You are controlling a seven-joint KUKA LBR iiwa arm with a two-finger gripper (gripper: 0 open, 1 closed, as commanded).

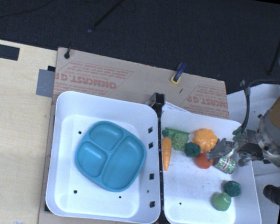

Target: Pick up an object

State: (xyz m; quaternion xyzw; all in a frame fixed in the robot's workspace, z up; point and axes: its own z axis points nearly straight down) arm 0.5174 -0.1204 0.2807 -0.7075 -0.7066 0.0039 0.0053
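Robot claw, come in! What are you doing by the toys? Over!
Gripper low in right bin, over a small can; grip unclear. Red ball and orange fruit close beside. Blue plate alone in left bin.

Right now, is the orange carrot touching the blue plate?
Apart. The camera view shows the carrot in the right bin and the blue plate in the left bin, with the bin walls between them.

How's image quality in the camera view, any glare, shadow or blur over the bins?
Camera view: even, soft lighting; both white bins bright, the left bin mildly washed out, no hard glare. The blue plate casts a faint shadow. The gripper and the small toys beside it are soft and low-resolution; the background beyond the bench is very dark.
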